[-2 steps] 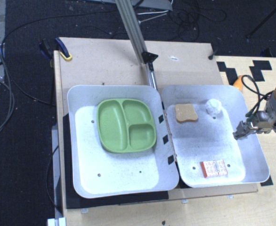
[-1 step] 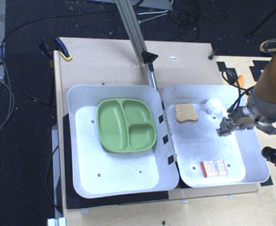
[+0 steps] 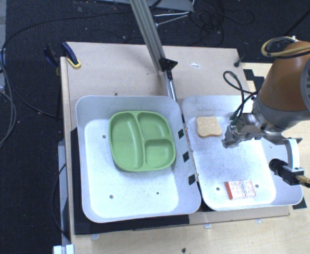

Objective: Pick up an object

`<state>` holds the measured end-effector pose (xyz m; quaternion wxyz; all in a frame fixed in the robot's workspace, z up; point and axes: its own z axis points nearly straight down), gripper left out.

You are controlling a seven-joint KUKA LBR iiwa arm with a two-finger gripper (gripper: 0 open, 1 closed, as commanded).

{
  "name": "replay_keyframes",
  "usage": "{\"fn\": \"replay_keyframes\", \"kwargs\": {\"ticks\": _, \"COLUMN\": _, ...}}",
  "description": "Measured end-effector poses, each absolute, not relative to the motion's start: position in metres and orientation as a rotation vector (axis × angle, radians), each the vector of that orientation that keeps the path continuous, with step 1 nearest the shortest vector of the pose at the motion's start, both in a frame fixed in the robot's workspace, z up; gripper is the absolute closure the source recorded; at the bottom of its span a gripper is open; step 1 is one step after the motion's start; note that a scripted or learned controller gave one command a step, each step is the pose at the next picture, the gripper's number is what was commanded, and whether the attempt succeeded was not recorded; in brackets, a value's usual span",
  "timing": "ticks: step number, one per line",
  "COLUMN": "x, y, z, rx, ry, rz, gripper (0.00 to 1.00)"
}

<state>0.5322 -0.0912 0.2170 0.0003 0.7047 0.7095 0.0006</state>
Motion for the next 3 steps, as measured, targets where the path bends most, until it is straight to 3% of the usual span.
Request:
{"fn": "replay_keyframes", "kwargs": {"ticks": 2, "x": 0.558, "y": 0.006, "z": 0.205, "rx": 2.213, "ry": 2.229, "rz": 0.002, "gripper": 1.0}}
{"fn": "replay_keyframes", "kwargs": {"ticks": 3, "x": 0.569, "y": 0.061, "z": 0.221, "rx": 2.213, "ry": 2.229, "rz": 0.005, "gripper": 1.0}}
